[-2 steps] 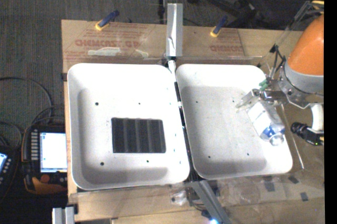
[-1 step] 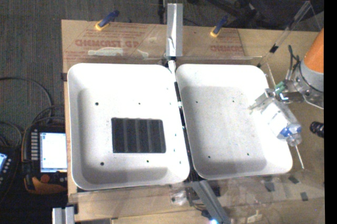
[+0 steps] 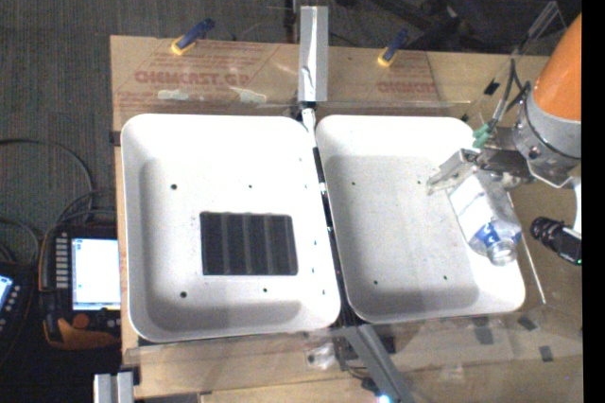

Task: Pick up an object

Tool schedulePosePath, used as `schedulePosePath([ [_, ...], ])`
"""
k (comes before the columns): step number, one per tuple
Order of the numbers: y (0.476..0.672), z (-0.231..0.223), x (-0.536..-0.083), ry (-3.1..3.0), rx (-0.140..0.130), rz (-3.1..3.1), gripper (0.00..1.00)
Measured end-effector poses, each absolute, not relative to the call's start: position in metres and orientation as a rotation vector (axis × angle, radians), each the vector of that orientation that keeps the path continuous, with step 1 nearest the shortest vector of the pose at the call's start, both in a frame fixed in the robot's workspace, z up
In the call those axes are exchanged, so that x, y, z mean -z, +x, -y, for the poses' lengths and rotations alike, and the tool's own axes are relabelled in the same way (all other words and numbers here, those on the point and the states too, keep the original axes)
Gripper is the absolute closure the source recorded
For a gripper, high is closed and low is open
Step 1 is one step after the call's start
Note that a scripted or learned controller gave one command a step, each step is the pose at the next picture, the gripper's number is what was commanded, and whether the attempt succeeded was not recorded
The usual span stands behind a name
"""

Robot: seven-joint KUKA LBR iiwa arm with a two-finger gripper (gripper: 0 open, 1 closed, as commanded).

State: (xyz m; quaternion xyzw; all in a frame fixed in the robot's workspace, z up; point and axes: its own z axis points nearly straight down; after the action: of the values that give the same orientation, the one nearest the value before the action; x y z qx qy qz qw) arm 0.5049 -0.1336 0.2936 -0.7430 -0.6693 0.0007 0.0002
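Observation:
A dark ribbed rectangular tray [image 3: 248, 243] lies flat in the left bin [image 3: 151, 155], in its front half. A clear plastic bottle [image 3: 490, 223] with a blue end lies slanted at the right edge of the right bin [image 3: 378, 155]. My gripper [image 3: 461, 172] hangs over the right bin's far right part, directly above the bottle's upper end. The bottle's top is close under the gripper, and whether they touch is unclear.
The two white bins stand side by side on a brown board, divided by a narrow rail [image 3: 321, 193]. Two blue and yellow clamps [image 3: 192, 36] sit at the board's back edge. A pendant with a screen [image 3: 85, 276] lies left of the bench.

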Motion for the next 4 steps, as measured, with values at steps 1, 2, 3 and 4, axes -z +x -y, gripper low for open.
schedulePosePath([
  [1, 0.505, 0.111, -0.238, -2.145, -0.002, 2.294, 0.0],
  [2, 0.507, 0.152, -0.161, -2.128, -0.002, 2.308, 0.0],
  [3, 0.61, 0.162, -0.093, -2.327, -0.002, 2.119, 0.0],
  [4, 0.556, 0.161, -0.092, -2.263, 0.011, 2.201, 0.0],
])
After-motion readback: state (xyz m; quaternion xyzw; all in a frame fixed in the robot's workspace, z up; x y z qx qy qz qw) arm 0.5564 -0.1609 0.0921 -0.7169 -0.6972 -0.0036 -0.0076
